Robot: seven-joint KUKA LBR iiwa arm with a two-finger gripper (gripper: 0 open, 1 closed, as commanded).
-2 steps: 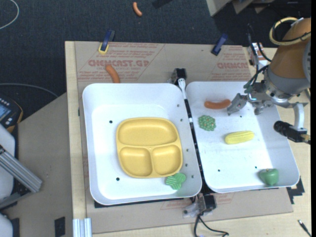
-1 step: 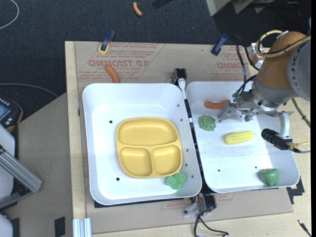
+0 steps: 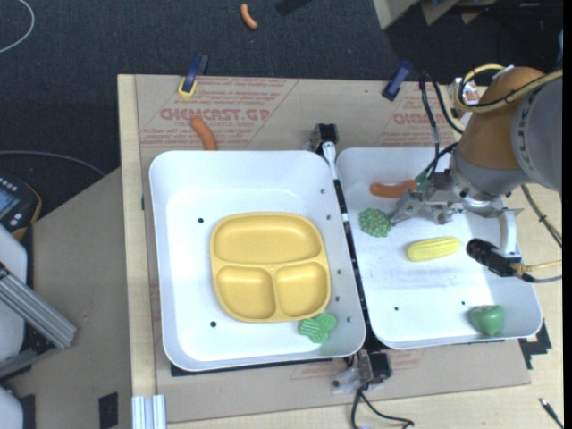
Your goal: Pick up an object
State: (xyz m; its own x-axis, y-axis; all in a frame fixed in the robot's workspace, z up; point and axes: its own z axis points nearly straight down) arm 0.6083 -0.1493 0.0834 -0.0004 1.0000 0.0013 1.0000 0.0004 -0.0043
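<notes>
bench (image 3: pixel 268 105): brown board, red lettering along the far side, two blue clamps at its far edge, the left one (image 3: pixel 191 76) with a yellow tip.

left bin (image 3: pixel 170 239): shallow, white. holds a yellow divided plate (image 3: pixel 268 266) with three compartments, roughly central. a light green ridged toy (image 3: pixel 316 327) lies at the plate's near right corner, touching or just beside it.

right bin (image 3: pixel 429 320): shallow, white, set against the left bin's right side. contents:
- green bumpy toy (image 3: pixel 375 222), near the bin's left wall, toward the far side.
- corn cob (image 3: pixel 433 249), yellow, lying crosswise near the middle of the bin.
- orange sausage-shaped toy (image 3: pixel 391 189), lying at the far side, just left of the arm's wrist.
- green pepper-like toy (image 3: pixel 487 319), near right corner.

arm (image 3: pixel 500 132): grey with an orange band, reaching in from the right, bent down over the far part of the right bin.

gripper (image 3: pixel 427 206): low over the bin, between the orange sausage-shaped toy and the corn cob, to the right of the green bumpy toy. no item is seen held; whether it is spread or closed cannot be told from this angle.

outside the bins: a second orange sausage (image 3: pixel 205 133) on the bench beyond the left bin; a third orange piece (image 3: pixel 248 16) on the dark floor beyond the bench.
</notes>
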